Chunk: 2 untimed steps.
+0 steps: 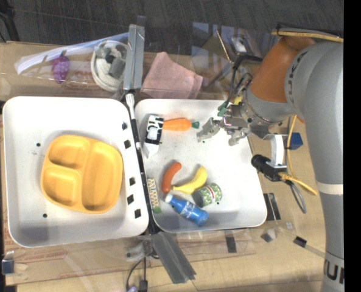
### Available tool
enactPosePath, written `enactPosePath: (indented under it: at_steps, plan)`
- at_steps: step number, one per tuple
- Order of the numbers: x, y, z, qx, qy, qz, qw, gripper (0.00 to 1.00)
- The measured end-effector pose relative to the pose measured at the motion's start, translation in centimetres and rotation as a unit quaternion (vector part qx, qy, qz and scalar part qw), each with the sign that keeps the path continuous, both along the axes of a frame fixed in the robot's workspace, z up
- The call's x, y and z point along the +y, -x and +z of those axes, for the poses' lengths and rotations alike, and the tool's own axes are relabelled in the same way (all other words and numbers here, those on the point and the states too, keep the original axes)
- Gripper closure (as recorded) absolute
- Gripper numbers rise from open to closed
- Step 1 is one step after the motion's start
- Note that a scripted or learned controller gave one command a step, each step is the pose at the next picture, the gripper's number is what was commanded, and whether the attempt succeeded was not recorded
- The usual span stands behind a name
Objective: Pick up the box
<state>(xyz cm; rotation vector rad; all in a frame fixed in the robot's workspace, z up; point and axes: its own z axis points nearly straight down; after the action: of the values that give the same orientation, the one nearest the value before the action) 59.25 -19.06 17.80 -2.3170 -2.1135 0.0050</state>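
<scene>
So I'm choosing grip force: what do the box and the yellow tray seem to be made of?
The box looks like printed cardboard: black and white panels, flat faces, matte. The yellow divided tray looks like moulded plastic: uniform colour, rounded compartments, soft sheen. Both are guesses from appearance.

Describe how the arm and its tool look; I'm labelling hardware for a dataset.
The arm is thick, rounded and light grey, with an orange band above the wrist. Below the band sits a grey wrist section, then the tool, a small metallic assembly with dark parts and thin cables running along it. A lighter stripe crosses the grey casing lower down.
</scene>
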Motion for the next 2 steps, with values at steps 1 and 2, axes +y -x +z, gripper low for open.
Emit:
enactPosePath:
  at_steps: [1, 2]
  plan:
    - [4.6, 11.4, -7.1, 0.001, -0.0007, 0.019, 0.9998, 0.00]
    - [7.3, 11.0, -8.1, -0.014, 0.0114, 0.042, 0.9990, 0.00]
